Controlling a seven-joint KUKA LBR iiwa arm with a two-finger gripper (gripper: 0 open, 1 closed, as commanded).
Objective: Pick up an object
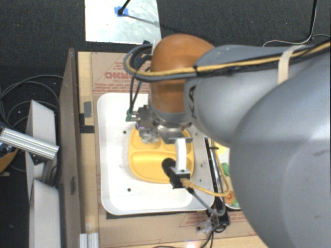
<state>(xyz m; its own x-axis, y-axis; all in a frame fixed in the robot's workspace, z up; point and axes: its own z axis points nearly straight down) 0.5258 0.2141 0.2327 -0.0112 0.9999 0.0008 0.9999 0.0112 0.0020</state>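
Red-lettered cardboard (111, 68) underlies the white bin (111, 154); gripper (155, 138) state unclear over yellow object (147, 164).

The grey arm (269, 123) with its orange band (173, 71) reached down over the left white bin (116, 154), the pincer (155, 138) low above a yellow object (147, 164) lying there.

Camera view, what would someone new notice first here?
The huge grey arm swings in from the right and covers much of the frame, its orange band at top centre. Under the wrist, a yellow object lies in the left white bin, the brightest thing on the bench.
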